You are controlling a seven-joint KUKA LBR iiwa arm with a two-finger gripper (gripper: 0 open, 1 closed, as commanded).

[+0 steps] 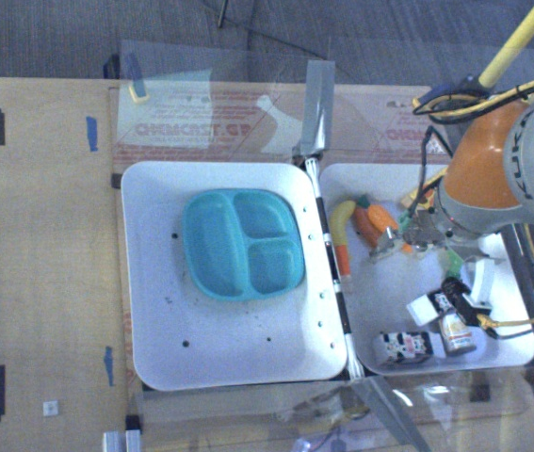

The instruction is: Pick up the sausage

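The sausage (343, 257), a thin reddish-orange stick, lies along the left wall of the right bin (380, 309), just below a yellow banana (342, 217). My gripper (394, 243) hangs low over the upper middle of that bin, a short way right of the sausage and apart from it. It is close beside an orange carrot (375, 220). The grey wrist with its orange band (483, 163) covers the bin's upper right part.
The left bin (153, 328) holds a teal divided plate (245, 243). The right bin's lower right holds a white box (424, 307), a black-and-white carton (406, 347), a small bottle (455, 332) and a green piece (451, 262). Cables run at the right.
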